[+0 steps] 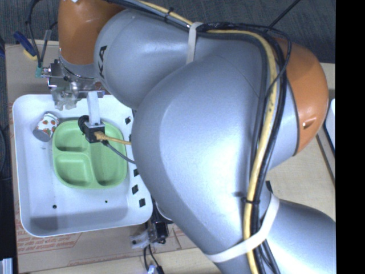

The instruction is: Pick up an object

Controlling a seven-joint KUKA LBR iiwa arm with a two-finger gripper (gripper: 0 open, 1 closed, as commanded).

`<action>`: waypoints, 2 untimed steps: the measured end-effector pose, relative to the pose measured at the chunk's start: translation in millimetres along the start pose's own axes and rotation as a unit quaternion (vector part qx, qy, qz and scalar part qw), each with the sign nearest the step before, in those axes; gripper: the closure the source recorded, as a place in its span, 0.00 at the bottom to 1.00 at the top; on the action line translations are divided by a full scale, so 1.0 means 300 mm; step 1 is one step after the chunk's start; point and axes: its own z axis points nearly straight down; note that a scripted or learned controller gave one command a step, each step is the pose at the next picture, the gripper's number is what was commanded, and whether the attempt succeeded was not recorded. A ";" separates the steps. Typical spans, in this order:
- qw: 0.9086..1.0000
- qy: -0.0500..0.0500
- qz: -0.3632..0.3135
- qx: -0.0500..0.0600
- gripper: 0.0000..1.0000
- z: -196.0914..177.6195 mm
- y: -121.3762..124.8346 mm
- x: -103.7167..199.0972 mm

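A light green plate (85, 156) with three compartments lies in the middle of the left white bin (25, 210). A small grey cup with a white, red-dotted pattern (45, 126) lies on its side at the plate's upper left, close to the bin's left wall. My gripper (64, 100) hangs over the bin's far edge, just above and to the right of the cup and beyond the plate's far rim. I see nothing held in it.
The arm's large grey body (217, 136) with orange bands covers the bench's right side and the bin's right edge. Brown cardboard (85, 244) shows under the bin's front. Cables run along the arm and at the top left.
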 end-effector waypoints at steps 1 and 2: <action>1.000 0.000 0.003 0.001 1.00 0.032 -0.513 -0.018; 1.000 -0.001 0.000 0.001 1.00 -0.002 -0.511 -0.018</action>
